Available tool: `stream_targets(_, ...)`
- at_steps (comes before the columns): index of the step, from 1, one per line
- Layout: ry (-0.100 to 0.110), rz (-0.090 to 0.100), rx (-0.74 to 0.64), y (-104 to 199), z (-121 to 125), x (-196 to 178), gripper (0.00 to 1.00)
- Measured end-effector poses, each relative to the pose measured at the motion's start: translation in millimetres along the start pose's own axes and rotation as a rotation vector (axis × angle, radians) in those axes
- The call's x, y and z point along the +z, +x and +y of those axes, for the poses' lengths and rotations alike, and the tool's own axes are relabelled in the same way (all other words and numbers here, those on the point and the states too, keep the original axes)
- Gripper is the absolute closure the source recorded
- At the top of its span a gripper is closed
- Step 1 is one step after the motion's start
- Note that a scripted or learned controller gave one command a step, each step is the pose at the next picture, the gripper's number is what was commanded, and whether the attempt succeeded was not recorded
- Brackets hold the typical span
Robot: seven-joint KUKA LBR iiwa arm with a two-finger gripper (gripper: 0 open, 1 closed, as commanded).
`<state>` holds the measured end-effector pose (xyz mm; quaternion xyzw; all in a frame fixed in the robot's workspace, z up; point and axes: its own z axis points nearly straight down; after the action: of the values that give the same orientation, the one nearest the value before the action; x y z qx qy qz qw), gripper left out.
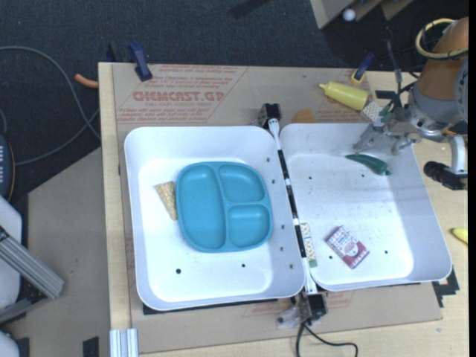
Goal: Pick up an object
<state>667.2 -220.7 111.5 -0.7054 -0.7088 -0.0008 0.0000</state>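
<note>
Camera view: flat dark-green object (370, 162) beneath end effector (381, 141), finger state unclear.

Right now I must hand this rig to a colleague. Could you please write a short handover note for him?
Gripper: low over the far part of the right bin, just above a dark green object; a hold cannot be confirmed.
Right bin also holds a small red and white packet.
Left bin: blue divided plate, tan piece beside it.
Done: no pick confirmed.
Left: grasp and lift one object.
</note>
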Motion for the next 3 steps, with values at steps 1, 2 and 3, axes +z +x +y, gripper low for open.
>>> stream_targets(1, 0.003, -0.001, 0.004, 23, -1, 27, 0.00)
stream_targets(2, 0.000, -0.004, 0.003, 22, 0, 15, 1.00)
stream_targets(3, 0.000, -0.004, 0.003, 22, 0, 16, 0.00)
